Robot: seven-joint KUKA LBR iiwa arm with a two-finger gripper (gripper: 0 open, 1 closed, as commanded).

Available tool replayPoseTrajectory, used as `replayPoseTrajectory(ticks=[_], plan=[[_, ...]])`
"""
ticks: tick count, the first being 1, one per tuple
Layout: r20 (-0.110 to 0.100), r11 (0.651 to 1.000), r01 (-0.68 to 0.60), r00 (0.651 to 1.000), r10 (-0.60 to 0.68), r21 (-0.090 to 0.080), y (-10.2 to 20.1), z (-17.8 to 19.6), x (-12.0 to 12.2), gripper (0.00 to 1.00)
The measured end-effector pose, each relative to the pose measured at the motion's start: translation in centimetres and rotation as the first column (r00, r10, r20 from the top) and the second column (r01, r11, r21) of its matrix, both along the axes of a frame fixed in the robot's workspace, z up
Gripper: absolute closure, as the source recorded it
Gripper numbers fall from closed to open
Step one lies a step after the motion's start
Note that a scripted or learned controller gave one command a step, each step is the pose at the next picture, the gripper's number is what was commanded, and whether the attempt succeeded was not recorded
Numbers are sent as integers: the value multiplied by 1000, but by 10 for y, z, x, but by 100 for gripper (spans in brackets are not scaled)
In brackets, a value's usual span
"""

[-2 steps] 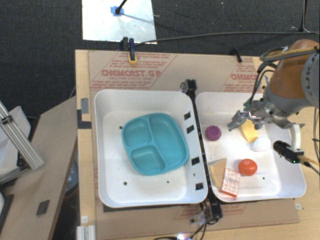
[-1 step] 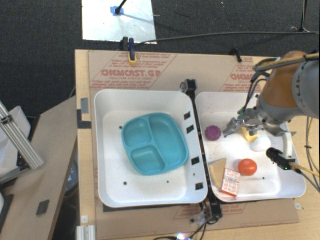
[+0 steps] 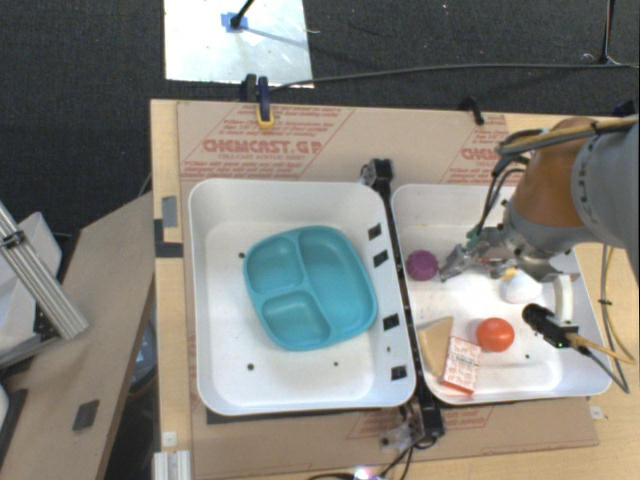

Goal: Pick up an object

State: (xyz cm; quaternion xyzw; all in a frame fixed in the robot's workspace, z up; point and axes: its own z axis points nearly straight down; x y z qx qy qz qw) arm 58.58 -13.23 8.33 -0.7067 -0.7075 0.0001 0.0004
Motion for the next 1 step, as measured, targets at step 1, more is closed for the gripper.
replayPoseTrajectory(ticks=[1], plan=[[4,1000,0,1000,0,-1,0,13,1,100]])
